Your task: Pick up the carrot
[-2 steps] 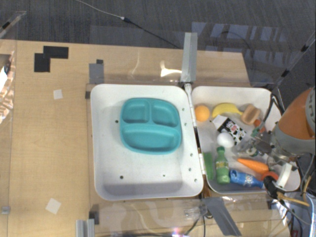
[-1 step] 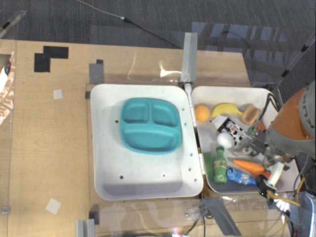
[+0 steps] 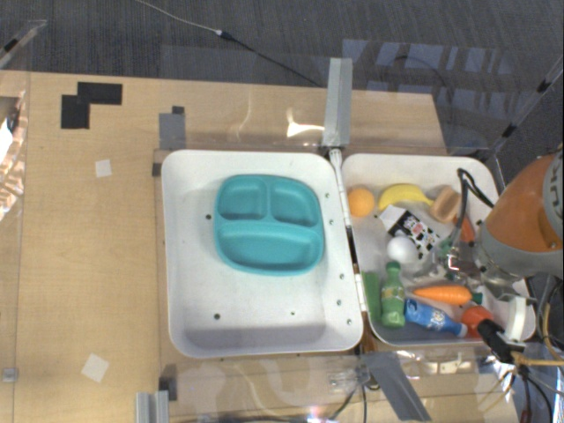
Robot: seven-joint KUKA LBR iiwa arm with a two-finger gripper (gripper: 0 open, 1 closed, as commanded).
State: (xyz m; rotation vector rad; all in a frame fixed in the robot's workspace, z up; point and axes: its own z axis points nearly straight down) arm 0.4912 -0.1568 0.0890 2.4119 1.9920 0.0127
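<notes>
We see the carrot (image 3: 443, 294) in the right bin (image 3: 469, 162), in its lower part, lying almost flat across the bin. Its long axis runs left to right in the camera view, with the thinner end pointing to the left. The gripper (image 3: 460, 265) hangs just above the carrot's right half, at the end of the arm (image 3: 529, 214) that comes in from the right. We cannot tell how wide the gripper stands, and we see nothing held in it.

For the coming move, we judge that the tool needs to go almost straight down and close across the carrot's short side, not along its length.

The carrot is crowded. A blue tube (image 3: 434, 317) lies just below it, nearly parallel, and a green bottle (image 3: 392, 293) stands just beside its left tip. A white ball (image 3: 400, 250) and a black-and-white box (image 3: 414, 230) lie above it. A banana (image 3: 404, 195) and an orange (image 3: 359, 202) are farther up. The blue tube is, we think, the main obstacle.

The left bin (image 3: 194, 263) holds a teal plate (image 3: 269, 223).
</notes>
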